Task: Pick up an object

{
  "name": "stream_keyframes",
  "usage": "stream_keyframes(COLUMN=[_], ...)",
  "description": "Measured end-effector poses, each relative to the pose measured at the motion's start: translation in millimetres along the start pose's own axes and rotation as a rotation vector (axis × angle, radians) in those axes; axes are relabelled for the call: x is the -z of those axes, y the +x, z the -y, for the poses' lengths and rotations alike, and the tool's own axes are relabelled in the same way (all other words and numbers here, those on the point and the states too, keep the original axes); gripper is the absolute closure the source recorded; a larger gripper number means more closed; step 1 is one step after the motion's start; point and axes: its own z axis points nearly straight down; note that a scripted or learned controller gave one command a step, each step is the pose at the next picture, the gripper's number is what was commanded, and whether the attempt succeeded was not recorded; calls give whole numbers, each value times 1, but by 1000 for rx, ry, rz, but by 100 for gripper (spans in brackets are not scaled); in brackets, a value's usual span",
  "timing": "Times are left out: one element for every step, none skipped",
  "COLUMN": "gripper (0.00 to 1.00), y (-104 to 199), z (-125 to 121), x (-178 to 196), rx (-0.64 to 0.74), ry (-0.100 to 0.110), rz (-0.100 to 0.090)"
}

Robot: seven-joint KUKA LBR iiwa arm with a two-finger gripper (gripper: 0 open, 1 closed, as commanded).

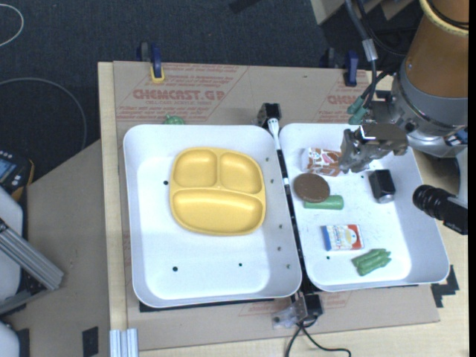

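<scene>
You are early in this pick — nothing is lifted yet, as far as the view shows. Your gripper (357,158) hangs low over the far part of the right bin (424,270), its tip just beside the red-and-white packet (321,159) that lies near that bin's far-left corner; whether it touches the packet, you cannot tell, nor can you tell how the gripper is set. The other candidates all rest on the bin floor: the brown disc (312,188) and the green stick (324,203) touching it just nearer the front, the black block (382,184) toward the right wall, the blue-and-white card (342,237) and the green pod (370,260) toward the front edge. The left bin (141,199) carries the yellow divided plate (218,190) — well apart from the arm. What is left, by my judgement, is the whole grasp: closing on one thing and raising it clear.
</scene>
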Motion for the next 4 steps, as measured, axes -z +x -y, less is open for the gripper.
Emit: stream_keyframes(gripper=[100,100,100,100], y=[24,-6,-49,-1], z=[1,-1,0,-1], x=[-112,-24,-103,-49], rx=[4,0,-1,9], ry=[8,-15,3,-11], rz=[0,-1,0,-2])
